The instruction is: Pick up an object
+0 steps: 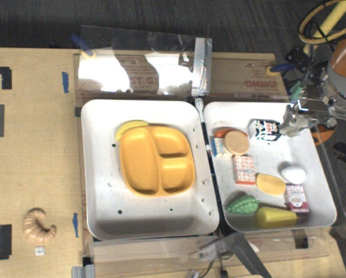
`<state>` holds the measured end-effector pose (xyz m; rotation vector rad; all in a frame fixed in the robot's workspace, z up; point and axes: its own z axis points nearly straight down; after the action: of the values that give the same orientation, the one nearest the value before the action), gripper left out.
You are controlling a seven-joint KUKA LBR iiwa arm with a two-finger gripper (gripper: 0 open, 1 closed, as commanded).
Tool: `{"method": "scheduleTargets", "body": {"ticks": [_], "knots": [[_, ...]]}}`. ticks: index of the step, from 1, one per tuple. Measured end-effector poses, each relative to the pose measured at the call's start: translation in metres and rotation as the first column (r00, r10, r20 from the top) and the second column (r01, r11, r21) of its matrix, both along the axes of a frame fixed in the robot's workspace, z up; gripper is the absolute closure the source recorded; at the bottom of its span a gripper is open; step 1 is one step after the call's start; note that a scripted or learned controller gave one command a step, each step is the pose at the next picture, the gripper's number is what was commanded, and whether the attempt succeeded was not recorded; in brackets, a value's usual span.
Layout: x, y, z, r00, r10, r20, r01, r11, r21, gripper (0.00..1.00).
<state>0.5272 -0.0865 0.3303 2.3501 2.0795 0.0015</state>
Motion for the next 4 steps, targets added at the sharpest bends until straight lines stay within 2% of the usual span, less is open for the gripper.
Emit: {"method": "scheduleTargets", "body": {"ticks": [1,2,3,4], "knots": [[-0.017,0.005,0.006,0.92,0.391,-0.003,-0.391,0.92,0.002,1.0],[-0.034,-0.052,-0.003,0.959,0.282,-0.004,-0.282,0.959,0.002,1.0],[-0.044,-0.032,0.03,0.887,0.463,0.001,-0.463,0.887,-0.003,1.0],[-0.025,-0.04,0.044,0.719,0.695,0.0,-0.695,0.719,-0.004,1.0]]}}
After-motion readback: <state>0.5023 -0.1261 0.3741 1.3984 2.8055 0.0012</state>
